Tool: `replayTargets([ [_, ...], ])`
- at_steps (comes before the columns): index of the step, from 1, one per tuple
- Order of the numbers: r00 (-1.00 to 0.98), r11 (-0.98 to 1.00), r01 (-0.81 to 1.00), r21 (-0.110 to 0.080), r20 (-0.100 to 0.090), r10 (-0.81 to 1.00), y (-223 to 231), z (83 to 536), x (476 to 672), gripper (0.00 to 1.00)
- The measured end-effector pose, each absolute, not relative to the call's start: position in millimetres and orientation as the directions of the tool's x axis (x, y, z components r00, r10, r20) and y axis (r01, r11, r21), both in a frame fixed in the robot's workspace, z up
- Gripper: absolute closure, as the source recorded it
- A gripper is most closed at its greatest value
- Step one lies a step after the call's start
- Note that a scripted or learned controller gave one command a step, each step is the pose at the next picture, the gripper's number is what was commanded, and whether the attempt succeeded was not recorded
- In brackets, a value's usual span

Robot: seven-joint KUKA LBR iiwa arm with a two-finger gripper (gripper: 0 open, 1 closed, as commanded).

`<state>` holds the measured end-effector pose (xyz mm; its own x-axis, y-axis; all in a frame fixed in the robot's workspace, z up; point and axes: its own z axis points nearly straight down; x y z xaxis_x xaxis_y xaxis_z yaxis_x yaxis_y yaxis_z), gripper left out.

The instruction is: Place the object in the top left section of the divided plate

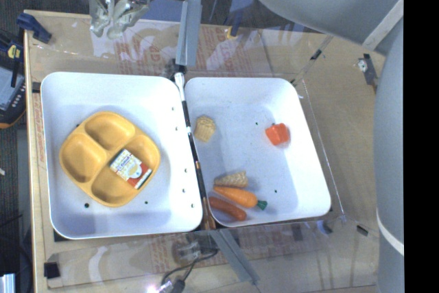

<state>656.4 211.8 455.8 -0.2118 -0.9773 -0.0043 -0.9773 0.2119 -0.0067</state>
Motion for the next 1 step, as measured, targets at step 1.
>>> replayTargets([
  [1, 0.119, -0.119, -0.993, 0.002, 0.0, -0.993, 208.6, 334.4, 655.6, 1.0],
])
